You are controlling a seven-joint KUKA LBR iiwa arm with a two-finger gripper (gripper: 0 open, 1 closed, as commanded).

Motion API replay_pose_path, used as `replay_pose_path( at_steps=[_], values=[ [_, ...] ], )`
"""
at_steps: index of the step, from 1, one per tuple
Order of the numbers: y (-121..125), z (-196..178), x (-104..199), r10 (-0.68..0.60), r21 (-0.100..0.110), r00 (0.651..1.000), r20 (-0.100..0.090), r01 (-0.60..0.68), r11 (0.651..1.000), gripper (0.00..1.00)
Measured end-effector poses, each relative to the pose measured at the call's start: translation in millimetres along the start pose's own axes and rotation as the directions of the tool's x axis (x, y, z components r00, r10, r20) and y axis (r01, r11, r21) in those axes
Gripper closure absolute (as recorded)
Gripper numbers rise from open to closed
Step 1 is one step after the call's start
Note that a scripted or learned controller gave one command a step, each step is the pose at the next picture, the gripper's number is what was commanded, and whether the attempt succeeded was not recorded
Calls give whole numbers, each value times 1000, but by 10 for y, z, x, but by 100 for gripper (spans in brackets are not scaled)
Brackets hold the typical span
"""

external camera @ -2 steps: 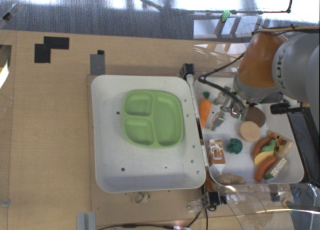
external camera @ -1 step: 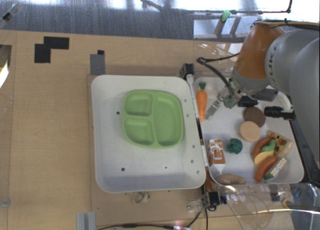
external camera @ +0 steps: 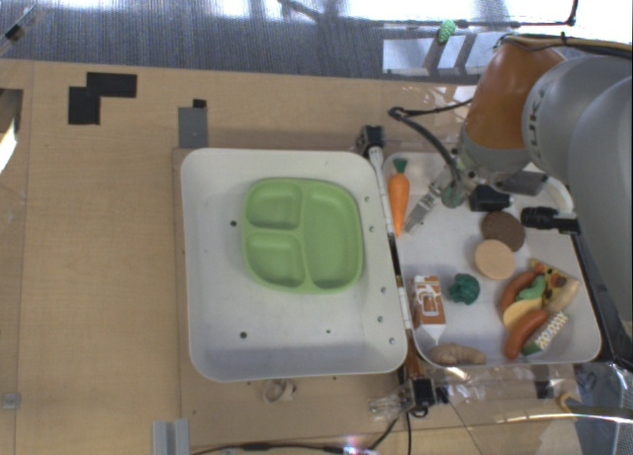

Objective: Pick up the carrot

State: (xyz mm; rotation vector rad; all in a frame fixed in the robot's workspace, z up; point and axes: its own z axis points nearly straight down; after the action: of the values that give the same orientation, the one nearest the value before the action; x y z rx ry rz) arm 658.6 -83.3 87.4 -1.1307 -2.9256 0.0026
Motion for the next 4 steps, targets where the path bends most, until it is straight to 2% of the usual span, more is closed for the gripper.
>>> replay_pose_path(
  at_steps=[1, 2, 3, 4],
  values=[
    [-237, 10, -203, 91, -9, 996, 0, -91, 996, 0],
    [353, -1068, 450, 119, -24, 993, 16, -119, 993, 0],
    [-278, -990, 638, -118, -7, 993, 12, 118, 993, 0],
    [-400, -19, -96, -91, -11, 996, 21, 91, 996, 0]
  ],
)
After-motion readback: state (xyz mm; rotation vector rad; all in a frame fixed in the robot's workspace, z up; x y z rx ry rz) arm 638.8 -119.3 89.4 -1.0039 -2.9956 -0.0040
